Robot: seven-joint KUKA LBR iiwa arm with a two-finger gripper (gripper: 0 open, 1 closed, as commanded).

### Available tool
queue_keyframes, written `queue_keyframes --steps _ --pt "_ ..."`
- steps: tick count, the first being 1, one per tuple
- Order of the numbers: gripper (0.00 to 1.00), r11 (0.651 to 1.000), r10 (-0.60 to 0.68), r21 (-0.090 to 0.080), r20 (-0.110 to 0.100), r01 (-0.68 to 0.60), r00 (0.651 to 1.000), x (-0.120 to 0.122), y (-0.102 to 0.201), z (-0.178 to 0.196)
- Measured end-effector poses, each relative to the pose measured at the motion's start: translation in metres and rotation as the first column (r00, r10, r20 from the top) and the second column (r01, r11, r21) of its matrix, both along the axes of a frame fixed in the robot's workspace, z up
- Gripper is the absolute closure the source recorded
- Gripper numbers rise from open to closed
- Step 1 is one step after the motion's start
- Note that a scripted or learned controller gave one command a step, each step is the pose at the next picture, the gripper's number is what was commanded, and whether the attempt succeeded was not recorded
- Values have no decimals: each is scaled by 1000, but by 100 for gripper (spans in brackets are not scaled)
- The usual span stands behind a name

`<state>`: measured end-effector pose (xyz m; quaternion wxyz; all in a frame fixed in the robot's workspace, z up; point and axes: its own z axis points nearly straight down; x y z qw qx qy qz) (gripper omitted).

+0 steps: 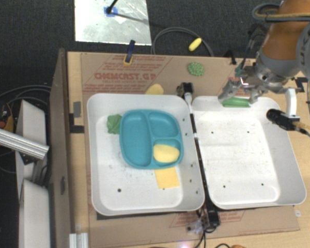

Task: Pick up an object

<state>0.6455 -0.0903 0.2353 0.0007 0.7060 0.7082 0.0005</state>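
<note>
My gripper (241,94) hangs over the far edge of the right bin (248,164), and its two fingers stand apart, so it is open. A long green object (236,103) lies just under the fingertips on the bin's far rim, stretching from one finger to the other. It rests there rather than being lifted. The left bin (101,154) holds a blue divided plate (142,138) with a yellow lump (166,153) in its small compartment. A yellow square slice (168,178) lies in front of the plate, and a green leafy piece (113,123) lies at its left.
On the cardboard behind the bins lie a yellow piece (155,90), a green round thing (196,68) and a small yellow object (195,44). A black clamp (185,90) sits where the two bins meet. Cables run along the arm at right.
</note>
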Motion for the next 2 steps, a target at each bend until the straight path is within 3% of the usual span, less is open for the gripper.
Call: queue_keyframes --steps 1,2 --pt "0 1000 -3 1 -10 3 1000 -28 -13 -103" --pt "0 1000 2 -1 1 -2 1000 -8 -12 -133"
